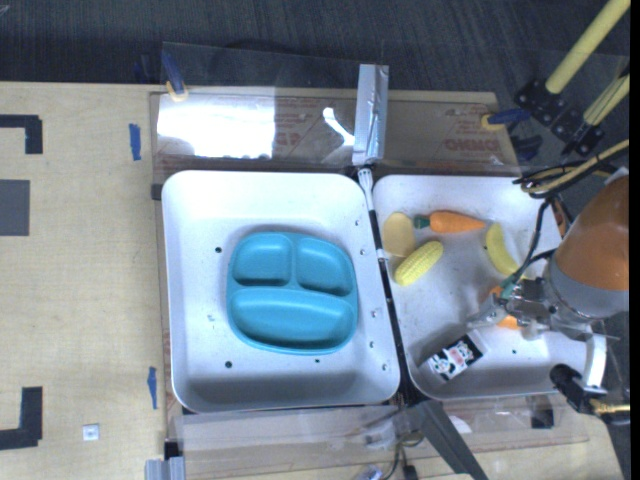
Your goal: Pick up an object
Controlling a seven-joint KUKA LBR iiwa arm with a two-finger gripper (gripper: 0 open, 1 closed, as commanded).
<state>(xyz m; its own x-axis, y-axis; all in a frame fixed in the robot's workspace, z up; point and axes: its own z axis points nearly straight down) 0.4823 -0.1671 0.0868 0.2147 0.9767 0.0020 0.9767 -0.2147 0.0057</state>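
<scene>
1. The left bin [190, 268] holds a blue divided tray [293, 290] lying flat at its middle.
2. The right bin [455, 193] holds a carrot [455, 223] at about 12 o'clock, with a pale yellow piece [398, 232] just beside its leafy end at 10 o'clock.
3. A corn cob [418, 262] lies tilted at about 9 o'clock, touching or nearly touching the pale piece.
4. A yellow banana-like piece [500, 248] sits at about 2 o'clock.
5. A small black-and-white box [455, 356] lies at 7 o'clock near the front wall.
6. The gripper [512, 308] hangs low at 4 o'clock in the right bin; whether it is spread or closed, or has hold of anything, I cannot tell.
</scene>
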